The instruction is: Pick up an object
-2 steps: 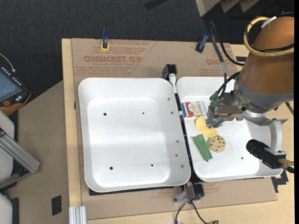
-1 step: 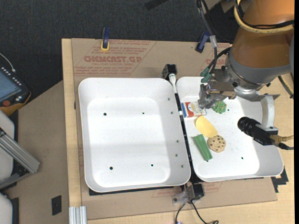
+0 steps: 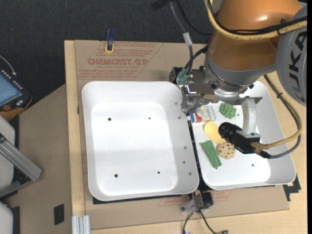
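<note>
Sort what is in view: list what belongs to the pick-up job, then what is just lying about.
Job:
gripper
right bin
yellow piece
green bar
round cookie
green block
red and white packet

Lying about:
left bin
blue clamp
cardboard sheet

All the stuff sat in the right bin (image 3: 273, 177), bunched up near its left wall. A pale yellow rounded piece (image 3: 211, 129) lay in the middle of the pile. Just below it a long green block (image 3: 212, 153) lay at a slant, touching a tan cookie-looking disc (image 3: 226, 151) with dark dots. A small bumpy green chunk (image 3: 227, 110) sat further back, beside a white card (image 3: 205, 114) with red and blue print.
</note>
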